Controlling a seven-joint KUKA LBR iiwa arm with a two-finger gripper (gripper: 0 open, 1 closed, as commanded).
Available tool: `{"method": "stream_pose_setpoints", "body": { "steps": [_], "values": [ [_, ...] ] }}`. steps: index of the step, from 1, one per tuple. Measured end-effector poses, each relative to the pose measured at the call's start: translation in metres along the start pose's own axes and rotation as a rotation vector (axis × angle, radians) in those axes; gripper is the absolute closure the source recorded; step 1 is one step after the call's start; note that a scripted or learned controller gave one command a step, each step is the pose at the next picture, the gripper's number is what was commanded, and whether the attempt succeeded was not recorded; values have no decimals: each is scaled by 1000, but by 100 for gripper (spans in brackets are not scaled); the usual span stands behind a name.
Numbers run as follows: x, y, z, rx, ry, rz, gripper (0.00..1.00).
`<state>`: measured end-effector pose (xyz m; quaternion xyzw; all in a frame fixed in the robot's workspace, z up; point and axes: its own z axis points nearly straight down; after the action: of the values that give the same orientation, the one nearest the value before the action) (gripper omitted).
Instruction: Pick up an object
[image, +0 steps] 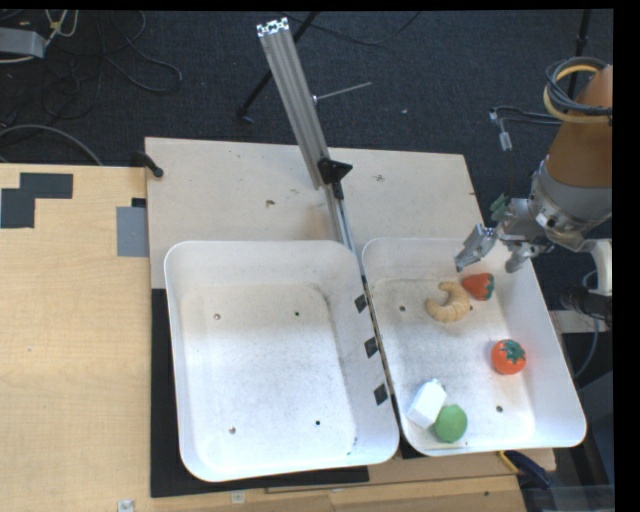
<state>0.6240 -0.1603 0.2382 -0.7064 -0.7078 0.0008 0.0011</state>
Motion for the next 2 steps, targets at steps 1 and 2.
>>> {"method": "stream_pose_setpoints", "body": {
  "steps": [1,2],
  "values": [
    [0,0,0,0,0,-1,0],
    [5,-7,62,6,2,1,0]
  ]
}}
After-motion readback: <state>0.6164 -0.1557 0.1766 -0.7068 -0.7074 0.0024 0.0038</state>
